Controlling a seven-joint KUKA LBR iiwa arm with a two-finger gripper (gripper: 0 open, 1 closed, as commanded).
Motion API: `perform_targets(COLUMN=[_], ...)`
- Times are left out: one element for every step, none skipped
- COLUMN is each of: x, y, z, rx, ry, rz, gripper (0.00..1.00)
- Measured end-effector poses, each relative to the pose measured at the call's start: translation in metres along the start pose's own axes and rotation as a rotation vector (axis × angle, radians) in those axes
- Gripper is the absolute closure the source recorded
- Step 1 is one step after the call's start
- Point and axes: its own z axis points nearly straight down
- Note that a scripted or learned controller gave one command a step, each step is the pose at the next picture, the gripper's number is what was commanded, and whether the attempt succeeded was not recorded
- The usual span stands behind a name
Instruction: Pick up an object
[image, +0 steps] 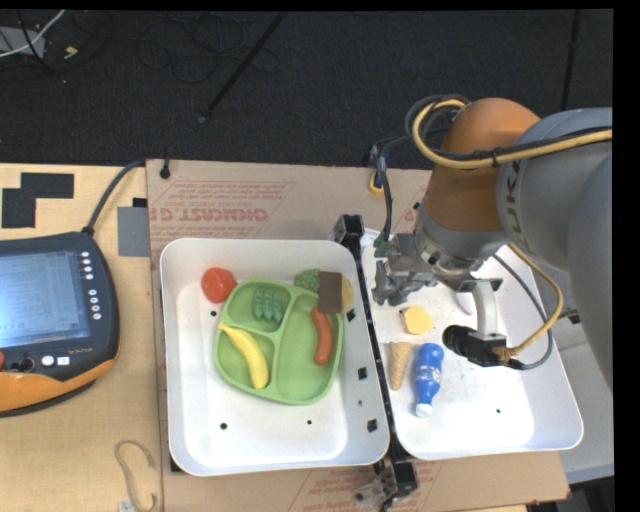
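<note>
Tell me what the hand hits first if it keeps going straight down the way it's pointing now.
Most likely the bare floor of the right bin, near its upper-left corner. The hand points down just beside the divider, and the yellow piece lies a little to its lower right, seemingly off that line, though depth is hard to judge from this slanted view.

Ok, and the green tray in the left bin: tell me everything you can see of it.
The green divided tray looks like moulded plastic, with rounded corners and several compartments. It lies flat in the left bin, slightly skewed to the bin's walls. A yellow banana lies in its left compartment, a red sausage in the right one, and a green ridged piece at the top. A red tomato sits by its upper left corner.
</note>
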Motion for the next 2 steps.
perform_targets(x=[0.017, 0.016], y=[0.000, 0.009], z=[-0.002, -0.016], rx=[0.001, -0.001], ry=[-0.001, -0.001], rz=[0.003, -0.001], gripper=[1.00, 1.00])
